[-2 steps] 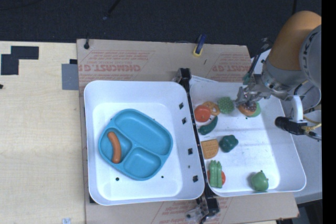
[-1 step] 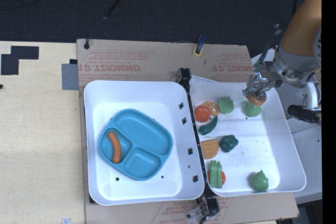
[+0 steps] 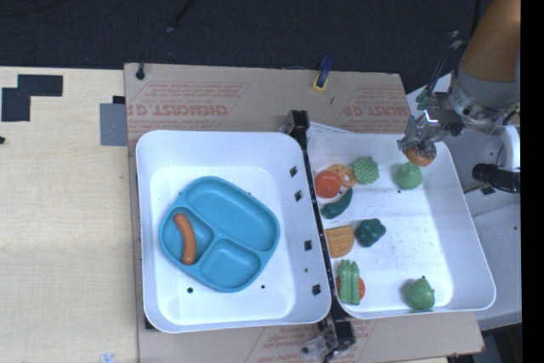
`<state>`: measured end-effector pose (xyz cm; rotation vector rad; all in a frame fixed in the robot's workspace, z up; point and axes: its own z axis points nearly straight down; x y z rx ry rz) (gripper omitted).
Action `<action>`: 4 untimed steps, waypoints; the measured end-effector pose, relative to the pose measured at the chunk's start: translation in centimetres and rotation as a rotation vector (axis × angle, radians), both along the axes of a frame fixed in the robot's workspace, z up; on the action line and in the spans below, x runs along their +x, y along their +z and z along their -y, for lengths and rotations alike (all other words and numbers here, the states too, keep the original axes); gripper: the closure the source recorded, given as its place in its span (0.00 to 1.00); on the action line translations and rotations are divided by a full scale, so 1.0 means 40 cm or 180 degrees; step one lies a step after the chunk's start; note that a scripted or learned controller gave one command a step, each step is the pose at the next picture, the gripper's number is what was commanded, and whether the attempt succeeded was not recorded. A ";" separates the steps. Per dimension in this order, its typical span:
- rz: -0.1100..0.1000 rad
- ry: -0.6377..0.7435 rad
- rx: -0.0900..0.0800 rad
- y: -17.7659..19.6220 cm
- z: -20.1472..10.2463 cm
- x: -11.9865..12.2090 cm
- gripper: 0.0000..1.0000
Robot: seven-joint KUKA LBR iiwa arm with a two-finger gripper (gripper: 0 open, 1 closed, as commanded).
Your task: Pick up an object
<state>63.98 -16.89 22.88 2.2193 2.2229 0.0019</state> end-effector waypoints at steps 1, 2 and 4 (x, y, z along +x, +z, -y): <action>-0.0019 0.0001 0.0006 -0.027 -0.109 -0.054 1.00; -0.0016 0.0002 0.0004 0.006 -0.220 -0.111 1.00; -0.0021 0.0003 0.0005 -0.020 -0.413 -0.213 1.00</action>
